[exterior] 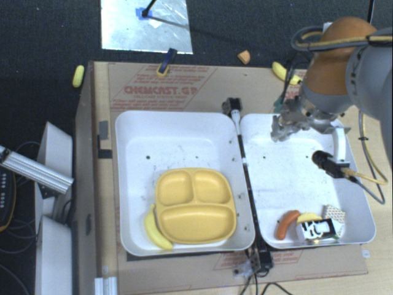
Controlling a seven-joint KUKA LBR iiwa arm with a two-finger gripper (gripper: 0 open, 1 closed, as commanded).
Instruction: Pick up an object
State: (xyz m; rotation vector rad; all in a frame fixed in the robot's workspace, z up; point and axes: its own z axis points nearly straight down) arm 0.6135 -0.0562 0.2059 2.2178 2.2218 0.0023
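My gripper (282, 131) hangs over the far left corner of the right bin (270, 183), close to its back wall, with nothing seen in it. At that bin's near right corner lie an orange-red sausage (286, 224), a small yellow piece (309, 217), a black and white box (319, 229) and a checkered piece (334, 213). The left bin (141, 140) holds a yellow divided plate (195, 205) with a banana (155, 228) tucked at its near left edge.
A black divider (242, 158) runs between the two bins. Beyond the bench on the dark floor lie a yellow item (78, 75), an orange piece (244, 56), another yellow item (280, 70) and a shiny sheet (146, 17). A blue and yellow clamp (166, 62) sits on the back edge.
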